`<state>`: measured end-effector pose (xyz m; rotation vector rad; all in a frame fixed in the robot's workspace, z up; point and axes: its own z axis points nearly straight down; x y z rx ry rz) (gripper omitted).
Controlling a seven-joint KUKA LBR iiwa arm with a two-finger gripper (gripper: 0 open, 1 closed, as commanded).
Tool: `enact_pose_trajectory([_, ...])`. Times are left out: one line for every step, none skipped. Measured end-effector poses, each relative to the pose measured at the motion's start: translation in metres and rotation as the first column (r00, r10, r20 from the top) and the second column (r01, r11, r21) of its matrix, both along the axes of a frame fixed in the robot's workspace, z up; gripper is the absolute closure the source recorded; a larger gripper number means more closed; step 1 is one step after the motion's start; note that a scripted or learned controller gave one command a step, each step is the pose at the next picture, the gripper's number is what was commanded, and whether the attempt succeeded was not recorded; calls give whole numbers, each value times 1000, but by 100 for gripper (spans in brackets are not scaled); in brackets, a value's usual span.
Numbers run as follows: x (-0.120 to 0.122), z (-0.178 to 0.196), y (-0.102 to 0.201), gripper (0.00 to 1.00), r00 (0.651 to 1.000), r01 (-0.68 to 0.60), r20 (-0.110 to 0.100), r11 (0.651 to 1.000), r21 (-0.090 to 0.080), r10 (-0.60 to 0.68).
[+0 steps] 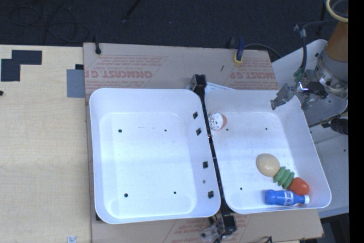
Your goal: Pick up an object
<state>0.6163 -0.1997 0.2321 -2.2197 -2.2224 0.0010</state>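
Left bin (108, 122) floor open; right bin's (250, 122) near-right corner crowded.

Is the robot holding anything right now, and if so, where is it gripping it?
Nothing is held. The gripper hangs over the right bin's far right corner, and nothing shows between its fingers.

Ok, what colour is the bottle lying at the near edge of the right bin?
Blue with a white cap: the bottle shows best in the camera view, lying on its side.
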Motion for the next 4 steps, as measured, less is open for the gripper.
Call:
enact_pose_trajectory([27, -104, 92, 0, 1000, -7, -9, 1000, 6, 7])
enact_pose_trajectory([-44, -147, 24, 0, 1000, 8, -8, 1000, 2, -8])
enact_pose_trajectory([31, -144, 54, 0, 1000, -3, 5, 1000, 0, 3])
enact_pose_trajectory([27, -142, 89, 0, 1000, 6, 6, 1000, -22, -6])
